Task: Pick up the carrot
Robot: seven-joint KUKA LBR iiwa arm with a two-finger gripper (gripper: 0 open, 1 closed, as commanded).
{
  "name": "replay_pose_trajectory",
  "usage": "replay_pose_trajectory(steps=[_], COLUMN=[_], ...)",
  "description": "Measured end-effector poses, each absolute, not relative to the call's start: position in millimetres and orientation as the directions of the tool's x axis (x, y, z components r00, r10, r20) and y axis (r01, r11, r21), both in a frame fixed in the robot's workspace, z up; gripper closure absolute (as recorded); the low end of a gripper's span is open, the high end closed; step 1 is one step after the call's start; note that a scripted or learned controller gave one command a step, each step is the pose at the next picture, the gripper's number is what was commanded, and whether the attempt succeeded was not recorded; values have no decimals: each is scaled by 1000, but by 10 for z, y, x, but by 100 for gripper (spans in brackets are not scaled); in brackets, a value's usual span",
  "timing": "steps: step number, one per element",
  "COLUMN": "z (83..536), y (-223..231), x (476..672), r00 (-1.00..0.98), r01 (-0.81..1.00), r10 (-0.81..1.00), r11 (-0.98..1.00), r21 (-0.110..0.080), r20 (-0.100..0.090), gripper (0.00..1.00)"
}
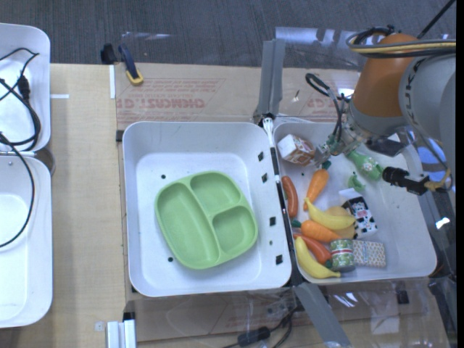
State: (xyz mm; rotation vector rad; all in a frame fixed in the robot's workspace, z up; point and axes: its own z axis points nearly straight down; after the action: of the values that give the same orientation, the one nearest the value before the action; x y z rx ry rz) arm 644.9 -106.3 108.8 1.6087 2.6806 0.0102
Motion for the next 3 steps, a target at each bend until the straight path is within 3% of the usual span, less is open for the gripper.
replay_pose_trajectory(steps=[1, 2, 3], z=[1090, 1188, 1188], y=[-1060, -1076, -1075], x=[6452, 6456, 6457], r00=[-471, -467, -467], r01=[882, 884, 884], r10=[882, 884, 884], r11=[471, 467, 467], r21=[14, 16, 16], r20=[-10, -12, -12], gripper=[0, 100, 0])
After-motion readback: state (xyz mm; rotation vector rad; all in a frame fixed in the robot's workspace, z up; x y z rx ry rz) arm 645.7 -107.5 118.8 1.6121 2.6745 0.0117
